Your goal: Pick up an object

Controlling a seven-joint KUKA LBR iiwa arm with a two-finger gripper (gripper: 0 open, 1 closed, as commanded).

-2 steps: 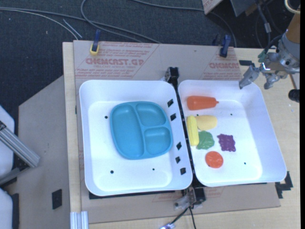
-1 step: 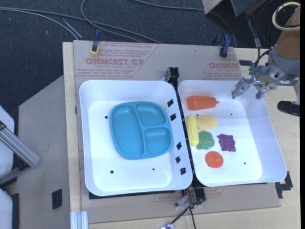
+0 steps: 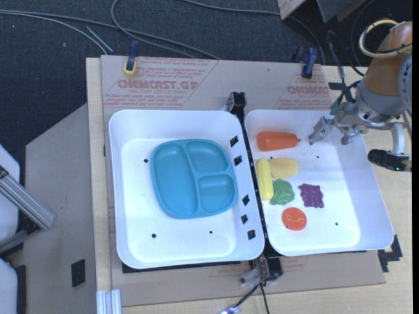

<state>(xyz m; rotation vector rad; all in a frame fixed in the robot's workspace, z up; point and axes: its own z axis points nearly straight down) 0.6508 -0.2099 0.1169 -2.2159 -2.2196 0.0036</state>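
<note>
While the arm point(image 3: 386, 77) is reaching in over the right bin point(image 3: 366, 195), the gripper point(image 3: 325, 131) is hanging open and empty just beside a carrot point(image 3: 277, 140), so the approach is looking unfinished. The next move is calling for a drop and a close around it. The carrot is lying orange and tapered, flat at the bin's far left corner.

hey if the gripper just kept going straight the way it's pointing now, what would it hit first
Most likely the orange carrot. The gripper hangs over the right bin, angled toward the carrot at its upper left. Its height is unclear from this single view, so it might meet the bin floor short of it.
</note>
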